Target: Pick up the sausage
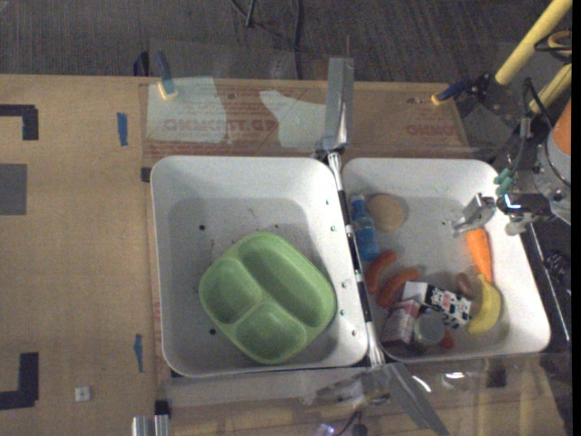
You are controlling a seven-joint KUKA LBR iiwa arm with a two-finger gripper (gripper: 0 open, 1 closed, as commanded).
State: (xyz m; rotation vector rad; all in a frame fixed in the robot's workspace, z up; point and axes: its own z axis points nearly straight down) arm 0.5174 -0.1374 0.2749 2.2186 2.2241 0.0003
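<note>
Sausage [388, 278] well left of jaws [476, 214]

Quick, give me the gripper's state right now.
Gripper: cannot be told. It hangs at the right bin's far right side, just above the carrot, apart from the sausage, with nothing visibly held.
</note>
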